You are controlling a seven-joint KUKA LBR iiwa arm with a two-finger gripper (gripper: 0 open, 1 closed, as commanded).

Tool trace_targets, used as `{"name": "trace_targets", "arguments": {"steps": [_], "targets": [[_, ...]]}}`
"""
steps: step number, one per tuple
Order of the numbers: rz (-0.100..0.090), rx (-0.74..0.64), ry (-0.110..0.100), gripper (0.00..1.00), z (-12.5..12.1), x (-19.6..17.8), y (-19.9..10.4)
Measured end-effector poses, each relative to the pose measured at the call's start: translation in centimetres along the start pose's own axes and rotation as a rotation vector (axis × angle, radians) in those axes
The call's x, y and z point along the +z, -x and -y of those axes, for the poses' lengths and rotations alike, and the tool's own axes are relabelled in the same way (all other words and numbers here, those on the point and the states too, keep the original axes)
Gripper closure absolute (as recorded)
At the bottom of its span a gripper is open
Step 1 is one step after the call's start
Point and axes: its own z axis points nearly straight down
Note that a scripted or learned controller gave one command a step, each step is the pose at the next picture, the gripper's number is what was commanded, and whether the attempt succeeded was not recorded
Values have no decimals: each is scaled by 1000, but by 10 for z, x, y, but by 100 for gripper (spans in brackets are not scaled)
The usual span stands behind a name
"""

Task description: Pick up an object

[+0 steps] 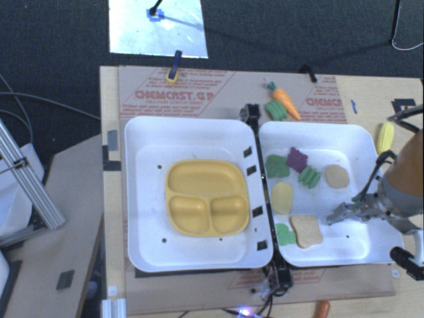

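Camera view: you look down at a slant on the table (pixel 218 85) with two white bins side by side.
Bread slice (pixel 306 230): near edge of the right bin (pixel 361 250), lying flat, with a small green piece (pixel 284 234) touching its left side.
Pincer (pixel 336 214): you see it low in the right bin, reaching in from the right, its tip just right of the bread slice. You cannot tell how far open it is, and nothing shows between its tips.
Arm (pixel 403 184): grey with an orange band, at the right edge above the right bin.
Yellow block (pixel 283 197): just beyond the bread slice, by the bin's left wall.
Tan round piece (pixel 336 176): farther right, apart from the pincer.
Green ridged piece (pixel 309 176): between the yellow block and the tan piece.
Purple piece (pixel 297 159): beyond, beside a green leafy piece (pixel 277 166).
Yellow plate (pixel 206 197): three compartments, centred in the left bin (pixel 142 177).
Carrot (pixel 286 102): on the table beyond the bins, beside a green item (pixel 275 110).
Corn cob (pixel 385 137): outside the right bin's far right corner.
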Motion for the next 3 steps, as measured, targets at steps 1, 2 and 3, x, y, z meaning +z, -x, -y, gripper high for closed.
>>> {"name": "trace_targets", "arguments": {"steps": [1, 2, 3], "targets": [[2, -9, 8, 0, -72, -1, -3], [-1, 1, -3, 0, 3, -25, 0], [1, -2, 3, 100, -2, -35, -1]]}}
